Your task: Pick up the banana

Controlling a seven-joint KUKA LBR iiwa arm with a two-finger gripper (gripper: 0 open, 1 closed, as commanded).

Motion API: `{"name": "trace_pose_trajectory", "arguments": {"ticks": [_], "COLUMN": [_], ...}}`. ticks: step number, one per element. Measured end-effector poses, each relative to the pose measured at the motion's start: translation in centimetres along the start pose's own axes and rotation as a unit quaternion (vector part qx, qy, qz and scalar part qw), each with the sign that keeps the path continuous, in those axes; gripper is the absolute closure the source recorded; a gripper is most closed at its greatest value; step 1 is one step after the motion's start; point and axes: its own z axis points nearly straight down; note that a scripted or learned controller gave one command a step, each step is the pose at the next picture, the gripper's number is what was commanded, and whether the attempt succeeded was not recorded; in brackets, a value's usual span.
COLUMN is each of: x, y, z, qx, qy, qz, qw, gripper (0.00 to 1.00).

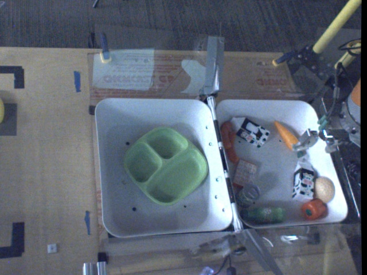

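My gripper point(316, 138) hangs over the right side of the right bin point(269, 109), just right of an orange carrot point(285, 134). Its two pale fingers stand apart, open, with nothing between them. Below it lie a black-and-white toy point(304, 183), a beige round piece point(324, 188) and an orange-red tomato-like piece point(313, 209).
The left bin point(114, 119) holds a green divided plate point(166, 164). The right bin also holds a red piece point(228, 140), a second black-and-white toy point(252, 132), a tan waffle square point(246, 172), a grey ring point(249, 193) and a green cucumber point(265, 213). A yellow patch point(1, 111) sits at the bench's far left edge.
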Motion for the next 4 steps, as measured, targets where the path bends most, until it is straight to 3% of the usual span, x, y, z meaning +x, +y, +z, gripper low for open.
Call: {"name": "trace_pose_trajectory", "arguments": {"ticks": [1,2,3,4], "x": [3.9,10.6,9.9,4.7], "y": [-5.7,-7.0,-3.0,-5.7], "z": [0.6,10.1,-0.9,7.5], "qx": [0.002,0.0,0.001,-0.004], "qy": [0.0,0.0,0.0,0.002], "qz": [0.35,0.481,0.435,0.56], "qw": [0.9368,0.8766,0.9003,0.8283], "gripper": [0.0,0.0,0.0,0.0]}}
